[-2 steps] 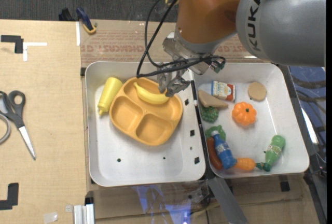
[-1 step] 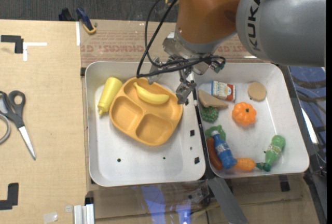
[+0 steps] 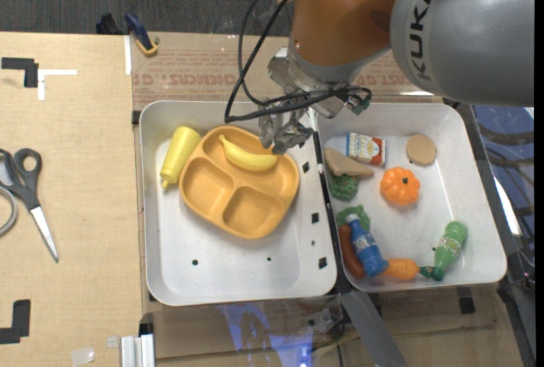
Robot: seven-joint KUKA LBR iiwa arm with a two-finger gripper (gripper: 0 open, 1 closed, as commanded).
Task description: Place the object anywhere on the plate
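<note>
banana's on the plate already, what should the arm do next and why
Probably lift the tool straight up and away. The banana already lies in the top compartment of the orange plate, and the tool hangs right at the banana's right end, so a sideways move could knock it.

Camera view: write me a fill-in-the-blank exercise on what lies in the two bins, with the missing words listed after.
1. The banana lies in the top compartment of the orange ____.
2. The yellow bottle lies in the left bin, against the plate's ____ side.
3. The small pumpkin sits in the ____ bin.
4. The gripper hangs over the plate's ____ edge, beside the banana.

Missing words: plate; left; right; right
</note>
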